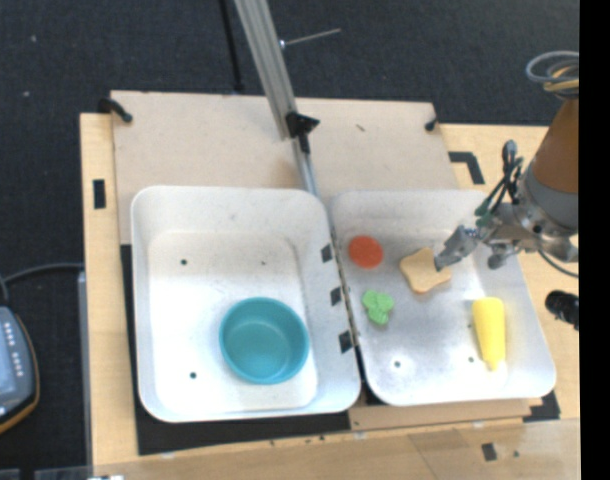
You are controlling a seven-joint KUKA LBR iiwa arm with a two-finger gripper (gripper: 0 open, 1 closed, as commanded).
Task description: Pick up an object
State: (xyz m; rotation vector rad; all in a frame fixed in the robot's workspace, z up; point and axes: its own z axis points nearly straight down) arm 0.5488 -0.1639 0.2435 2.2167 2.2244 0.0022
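Teal bowl (264,340) nearest camera, upright in left bin (165,218), toward its front. Arm (555,168) cut off at right edge, upper part hidden. Gripper (455,251) over right bin (525,368), tip at tan bread-like piece (423,271); open or closed: cannot tell, too blurred. Right bin also holds red-orange round piece (365,252), green lumpy piece (377,307), yellow corn-like piece (489,332), all apart.
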